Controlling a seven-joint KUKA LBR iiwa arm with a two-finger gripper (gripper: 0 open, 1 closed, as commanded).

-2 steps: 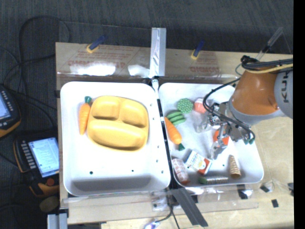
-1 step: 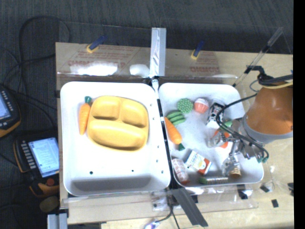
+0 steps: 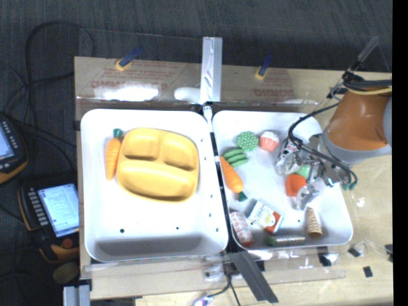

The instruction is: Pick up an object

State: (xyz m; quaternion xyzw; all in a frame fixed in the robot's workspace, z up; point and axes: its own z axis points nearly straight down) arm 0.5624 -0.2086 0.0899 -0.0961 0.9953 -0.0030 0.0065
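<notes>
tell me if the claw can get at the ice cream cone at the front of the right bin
Probably yes. The claw hangs just behind the ice cream cone, which lies uncovered near the bin's front wall, though that wall may crowd the approach.

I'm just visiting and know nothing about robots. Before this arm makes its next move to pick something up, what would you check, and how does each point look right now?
1. End effector is over the right bin: ok.
2. An object lies right at it: ok, an orange-red piece sits at its tip.
3. That piece is actually between its fingers: cannot tell, the metal parts blur together.
4. Neighbours leave room: ok, the ice-cream cone and small carton lie apart from it.
5. Cables off the arm stay out of the way: cannot tell, they loop over the bin's corner.
6. Left bin's yellow tray and carrot are out of the way: ok.
</notes>
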